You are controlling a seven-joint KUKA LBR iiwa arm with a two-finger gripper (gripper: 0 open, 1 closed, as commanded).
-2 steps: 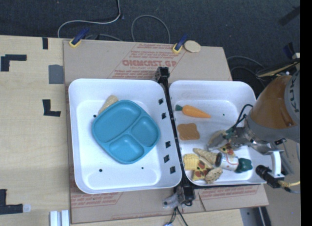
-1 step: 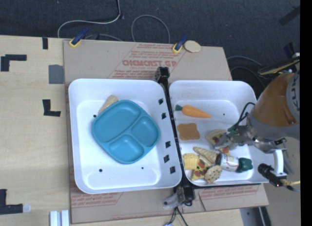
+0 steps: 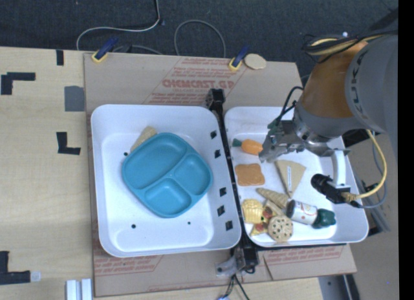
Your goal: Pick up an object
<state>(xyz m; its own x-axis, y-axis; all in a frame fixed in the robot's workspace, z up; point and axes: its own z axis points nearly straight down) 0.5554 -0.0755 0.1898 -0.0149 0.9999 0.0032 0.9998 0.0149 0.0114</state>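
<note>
The gripper [image 3: 270,150] hung low over the right bin [image 3: 249,116], just beside the toy carrot [image 3: 249,145]; we could not tell its state, and we saw nothing held. Further candidates lay near: a toast slice [image 3: 250,175], a pale wedge [image 3: 292,174], a cone [image 3: 274,198] and a small bottle [image 3: 306,213]. The left bin [image 3: 110,124] carried a blue divided plate [image 3: 167,174]. We judged the approach step in hand; the next move called for settling squarely over one item before closing.

This looked like a robotics lab: a wooden bench [image 3: 39,182] carried taped marks, a clamped cardboard sheet [image 3: 187,82], two white bins [image 3: 107,227], loose cables [image 3: 152,8] and probably toy food [image 3: 272,208].
</note>
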